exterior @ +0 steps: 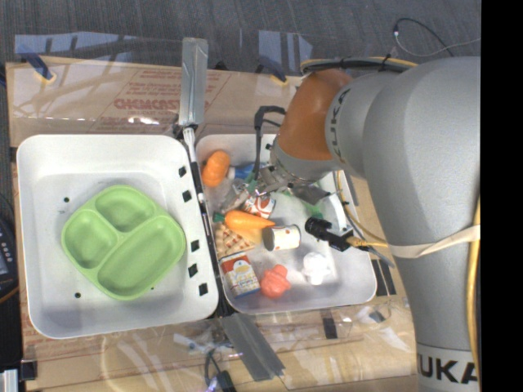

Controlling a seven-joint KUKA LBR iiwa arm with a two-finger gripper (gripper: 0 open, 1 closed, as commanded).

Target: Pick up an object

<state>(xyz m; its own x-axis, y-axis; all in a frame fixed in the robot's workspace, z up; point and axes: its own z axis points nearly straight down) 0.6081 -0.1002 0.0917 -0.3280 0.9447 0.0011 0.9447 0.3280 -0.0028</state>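
Orange carrot-shaped plastic toy (248, 222) looked the likeliest object to pick, lying in the middle of the right bin's clutter, just below the gripper; its long axis ran across the bin from left to right, dipping slightly toward the right, and which end was the tip could not be made out; lying flat and crosswise, it would probably suit a grasp across its narrow width. The grey arm with the orange band (409, 162) reached in from the right and bent down over the right-hand shallow white bin (359, 288), presumably because that was where the loose things lay; the left-hand shallow white bin (24, 219) held a green divided plastic plate (122, 242), flat and well apart from the arm. The gripper (263, 184) hung low over the upper middle of the right bin, among crumpled items, largely hidden by the wrist, so whether it was open or closed could not be told, and nothing could be seen held in it. Around the carrot lay a round orange toy fruit (216, 168) near the top left corner, a small red-labelled box (239, 274) by the lower edge, a pale short cylinder (286, 237) touching the carrot's right end, a red strawberry-like toy (276, 280) beside the box, and a small white lump (315, 268) to the right.
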